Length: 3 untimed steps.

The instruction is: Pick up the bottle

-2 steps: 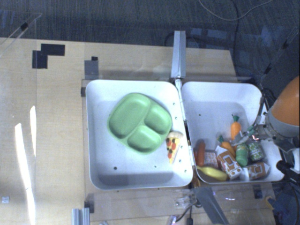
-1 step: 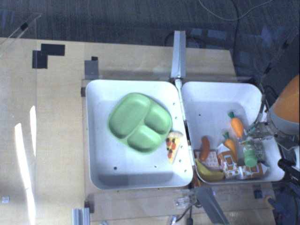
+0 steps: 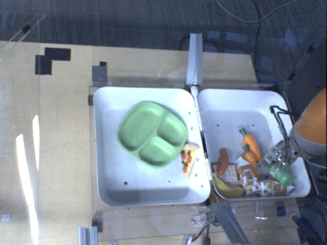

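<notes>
One tool [image 3: 274, 158] — over green bottle [image 3: 281, 176], labels unreadable.

Plastic, wood grain and metal, glossy and matt

The two white bins [image 3: 148, 193] are seen as smooth plastic with a soft sheen; the green divided plate [image 3: 152, 132] looks like smooth, matt plastic. The surface [image 3: 56, 152] is shown as pale wood grain, glossy where light streaks are reflected. The bar [image 3: 194, 60] between the bins appears as brushed metal. The green bottle [image 3: 281, 176] looks like translucent plastic, and the carton [image 3: 250, 180] like printed cardboard.
</notes>
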Each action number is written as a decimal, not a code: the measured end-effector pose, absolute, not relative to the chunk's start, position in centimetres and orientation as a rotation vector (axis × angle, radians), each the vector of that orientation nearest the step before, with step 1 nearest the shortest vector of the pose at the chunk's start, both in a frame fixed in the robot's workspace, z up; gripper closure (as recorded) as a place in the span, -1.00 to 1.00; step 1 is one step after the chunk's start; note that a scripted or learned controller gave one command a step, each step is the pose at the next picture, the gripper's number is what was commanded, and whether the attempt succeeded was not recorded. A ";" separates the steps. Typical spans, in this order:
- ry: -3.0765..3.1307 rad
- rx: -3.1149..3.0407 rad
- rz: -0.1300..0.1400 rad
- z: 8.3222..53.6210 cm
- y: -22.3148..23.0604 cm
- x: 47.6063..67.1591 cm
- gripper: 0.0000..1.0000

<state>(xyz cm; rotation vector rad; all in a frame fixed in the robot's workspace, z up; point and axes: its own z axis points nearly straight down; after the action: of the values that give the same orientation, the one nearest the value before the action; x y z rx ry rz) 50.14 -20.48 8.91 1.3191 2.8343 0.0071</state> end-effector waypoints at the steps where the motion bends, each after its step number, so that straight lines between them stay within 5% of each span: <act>1: 2.944 1.073 0.003 19.1 -20.5 57.8 1.00; 2: 2.902 1.173 0.004 25.6 -20.4 64.0 1.00; 3: 2.902 1.178 0.003 21.7 -20.4 62.4 1.00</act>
<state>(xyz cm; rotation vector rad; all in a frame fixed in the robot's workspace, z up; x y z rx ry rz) 62.41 -20.44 21.68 1.1785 2.9024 0.0028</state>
